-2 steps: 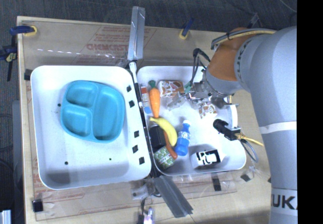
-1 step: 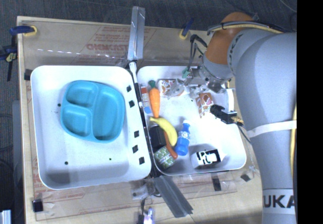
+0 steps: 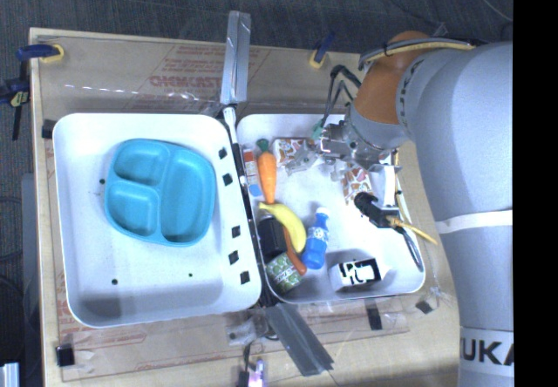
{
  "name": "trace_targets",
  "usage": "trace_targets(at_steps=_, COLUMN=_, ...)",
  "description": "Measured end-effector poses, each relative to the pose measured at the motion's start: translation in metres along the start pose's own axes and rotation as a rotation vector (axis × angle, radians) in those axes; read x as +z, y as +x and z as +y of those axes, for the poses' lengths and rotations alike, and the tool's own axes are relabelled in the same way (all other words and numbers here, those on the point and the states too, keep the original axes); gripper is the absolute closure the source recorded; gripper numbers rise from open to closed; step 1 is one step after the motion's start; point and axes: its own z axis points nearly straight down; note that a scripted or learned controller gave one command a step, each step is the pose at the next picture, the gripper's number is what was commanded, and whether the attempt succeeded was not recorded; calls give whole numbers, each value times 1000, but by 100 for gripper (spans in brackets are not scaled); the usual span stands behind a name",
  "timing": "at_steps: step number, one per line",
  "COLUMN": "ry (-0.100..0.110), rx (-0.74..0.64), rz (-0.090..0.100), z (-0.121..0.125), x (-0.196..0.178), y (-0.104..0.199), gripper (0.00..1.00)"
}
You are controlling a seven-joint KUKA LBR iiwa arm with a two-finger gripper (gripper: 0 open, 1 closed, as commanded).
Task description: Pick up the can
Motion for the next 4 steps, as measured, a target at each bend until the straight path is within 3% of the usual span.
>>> trace_targets(at_steps=1, ry=-5, rx=-352, rz=-2, z=34, x=-87, y=8, gripper=0)
trace_targets(at_steps=2, ry=-1, rx=-210, rz=-1, z=-32, x=-11, y=-17, gripper=0)
trace_targets(at_steps=4, ry=-1, rx=-209, rz=-1, z=-32, x=-11, y=-17, gripper=0)
